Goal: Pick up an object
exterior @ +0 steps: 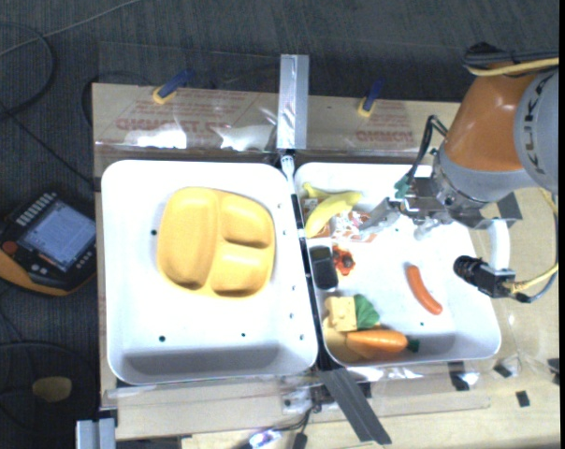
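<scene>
- Camera view puts the end effector (387,210) over the upper part of the right bin (470,344), with the grey-and-orange arm (493,138) reaching in from the right side of the table (114,101).
- You cannot tell whether its jaws are spread or pressed together; the tip is small and dark against the clutter, and nothing visibly sits between them.
- No object is named, so judge by nearness: the banana (327,204) lies just beside the tip, on its left, against the bin's dividing wall. Its long axis runs at a slant from lower left to upper right.
- A small red-and-white item (355,224) sits just below and left of the tip, too small to identify.
- The sausage (424,289) lies well below the tip, in open floor, long axis slanting from upper left to lower right.
- The carrot (376,341) lies along the near wall, roughly level, touching the green piece (366,311) and close to the yellow block (340,312).
- The yellow divided tray (215,241) rests in the left bin (133,344), well apart from the tip.
- You would likely find the sausage the cleanest target, since nothing crowds it.
</scene>
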`<act>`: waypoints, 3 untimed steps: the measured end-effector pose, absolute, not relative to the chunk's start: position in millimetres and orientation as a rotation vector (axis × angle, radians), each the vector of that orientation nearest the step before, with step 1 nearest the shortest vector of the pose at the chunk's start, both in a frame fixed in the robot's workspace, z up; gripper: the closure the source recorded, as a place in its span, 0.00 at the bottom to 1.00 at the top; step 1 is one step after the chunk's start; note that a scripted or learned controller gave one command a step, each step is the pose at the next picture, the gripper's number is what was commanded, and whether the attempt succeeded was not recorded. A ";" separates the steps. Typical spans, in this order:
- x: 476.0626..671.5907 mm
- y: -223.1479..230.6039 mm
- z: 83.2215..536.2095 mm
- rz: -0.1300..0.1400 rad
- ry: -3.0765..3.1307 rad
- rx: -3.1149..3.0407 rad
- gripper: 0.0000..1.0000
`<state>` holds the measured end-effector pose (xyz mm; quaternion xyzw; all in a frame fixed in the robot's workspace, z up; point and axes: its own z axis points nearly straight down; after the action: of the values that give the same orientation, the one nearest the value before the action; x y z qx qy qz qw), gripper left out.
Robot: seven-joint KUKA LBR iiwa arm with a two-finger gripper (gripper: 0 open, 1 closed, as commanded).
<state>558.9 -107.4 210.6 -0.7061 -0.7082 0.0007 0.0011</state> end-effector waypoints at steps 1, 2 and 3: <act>578.2 -98.5 216.6 0.001 -2.549 -1.835 0.00; 590.4 -108.9 118.2 0.005 -2.573 -1.809 0.00; 634.2 -120.1 89.3 0.006 -2.647 -1.704 0.00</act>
<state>634.2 -120.1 89.3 -0.5414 -0.8408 0.0018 -0.0033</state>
